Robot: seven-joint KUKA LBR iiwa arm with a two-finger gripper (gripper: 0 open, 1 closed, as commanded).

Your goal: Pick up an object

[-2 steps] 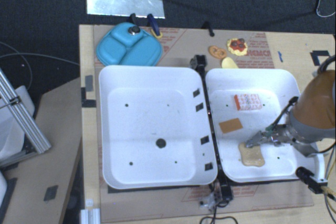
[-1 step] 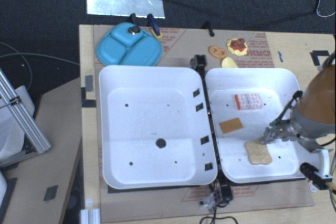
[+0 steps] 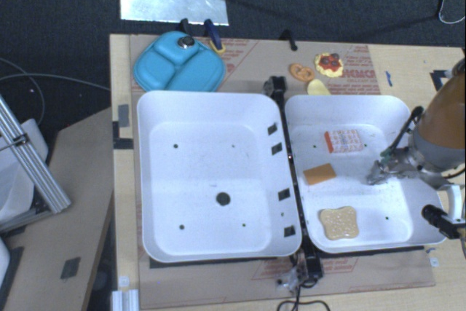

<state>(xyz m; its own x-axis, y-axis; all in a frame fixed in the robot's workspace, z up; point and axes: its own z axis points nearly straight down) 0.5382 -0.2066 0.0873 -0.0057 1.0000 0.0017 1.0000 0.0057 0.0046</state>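
1. White plastic made up the two shallow bins: the left bin [image 3: 211, 178] was the bigger, and the right bin [image 3: 364, 113] held all the loose pieces, so the search for an object lay wholly on that side.
2. Grey with an orange band, the arm [image 3: 444, 124] reached in from the right, its gripper [image 3: 380, 172] low over the right bin's floor; the tips were too small and blurred to judge, so I cannot tell how the pincer stood.
3. Nothing appeared lifted: the tan toast-shaped piece [image 3: 338, 222] lay near the front wall.
4. An orange-brown block [image 3: 320, 173] sat near the gripper yet apart from it.
5. A small red-and-white packet [image 3: 343, 140] rested further back, so the pick seemed not yet made.
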